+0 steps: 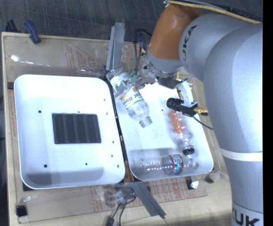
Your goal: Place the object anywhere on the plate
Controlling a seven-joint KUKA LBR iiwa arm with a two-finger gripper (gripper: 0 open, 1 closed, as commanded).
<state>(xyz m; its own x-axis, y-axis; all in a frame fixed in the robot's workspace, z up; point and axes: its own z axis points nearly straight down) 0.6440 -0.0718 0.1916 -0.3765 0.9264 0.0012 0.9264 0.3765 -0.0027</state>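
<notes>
1. Tool (143, 76): at the upper left corner of the right bin (203, 147), under the orange band; whether it is open or closed cannot be told.
2. Upper bottle (132, 100): clear, labelled, lying tilted in the right bin, its base end touching or just beside the tool; a grip cannot be confirmed.
3. Count: three bottles, all in the right bin, including an orange bottle (179, 128) and a bottom bottle (167, 164).
4. Left bin (32, 140): holds one dark ribbed plate (76, 128), well apart from the tool.
5. Surface (56, 48): two bins.
</notes>
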